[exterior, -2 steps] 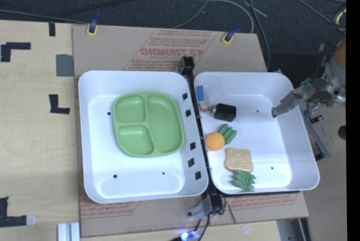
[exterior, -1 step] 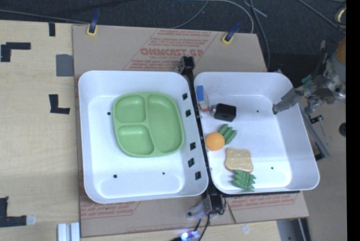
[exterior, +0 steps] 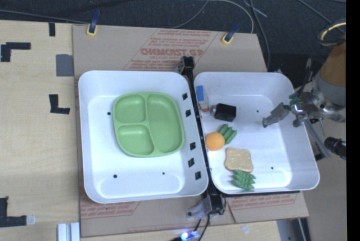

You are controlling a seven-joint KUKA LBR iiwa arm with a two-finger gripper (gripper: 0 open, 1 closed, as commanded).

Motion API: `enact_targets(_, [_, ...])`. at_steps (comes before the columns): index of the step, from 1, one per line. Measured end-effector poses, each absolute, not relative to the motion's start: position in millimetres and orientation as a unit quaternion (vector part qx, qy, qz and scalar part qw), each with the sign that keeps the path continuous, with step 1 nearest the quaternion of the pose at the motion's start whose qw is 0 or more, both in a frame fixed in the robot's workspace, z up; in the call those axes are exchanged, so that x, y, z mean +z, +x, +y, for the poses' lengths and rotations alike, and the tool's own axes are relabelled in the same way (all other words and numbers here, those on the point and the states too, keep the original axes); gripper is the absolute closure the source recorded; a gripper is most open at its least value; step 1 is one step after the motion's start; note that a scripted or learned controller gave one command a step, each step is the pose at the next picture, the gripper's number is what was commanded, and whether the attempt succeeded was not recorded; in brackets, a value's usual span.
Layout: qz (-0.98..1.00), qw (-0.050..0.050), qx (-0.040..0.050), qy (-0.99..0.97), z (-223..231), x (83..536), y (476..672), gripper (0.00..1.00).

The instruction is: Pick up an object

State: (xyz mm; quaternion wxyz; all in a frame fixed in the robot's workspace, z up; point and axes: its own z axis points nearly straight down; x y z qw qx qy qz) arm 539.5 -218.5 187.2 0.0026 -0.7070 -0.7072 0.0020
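Nothing is picked up yet; you have the whole grasp left to do. The hand point(exterior: 281, 115) hangs over the right bin point(exterior: 281, 85) at about 3 o'clock of its floor, near the right wall. One dark finger point(exterior: 274, 116) points toward 9 o'clock. You cannot tell from this slant how far the hand is spread, and nothing shows between its parts.

Candidates all lie in the left half of the right bin:
- black block point(exterior: 225, 112), toward 10 o'clock, nearest the hand but well apart from it. Small, boxy, dark.
- small bottle point(exterior: 200, 98) against the divider, at 10 o'clock; white with blue and red, too small to read.
- orange ball point(exterior: 214, 141), at 8 o'clock, touching a green pod piece point(exterior: 228, 133).
- bread slice point(exterior: 238, 160), at 6 o'clock, tan, lying flat.
- green leafy piece point(exterior: 244, 179), just beside the bread, by the front wall.

The left bin point(exterior: 90, 121) holds a green divided plate point(exterior: 149, 124).

Judgement: the black block looks the likeliest first try, standing clear of the others.
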Motion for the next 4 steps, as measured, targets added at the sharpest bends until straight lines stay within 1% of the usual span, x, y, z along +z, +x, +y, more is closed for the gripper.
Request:
enact_targets(1, [-0.708,0.003,0.0018,-0.707,-210.2,126.3,534.5,0.0])
enact_targets(2, [-0.708,-0.001,0.0008,-0.707,-209.8,83.7,534.8,0.0])
enact_targets(3, [-0.708,-0.003,0.0001,-0.707,-210.7,96.5,536.1,1.0])
enact_targets(4, [-0.707,-0.001,-0.0006,-0.707,-209.6,159.1,535.6,1.0])
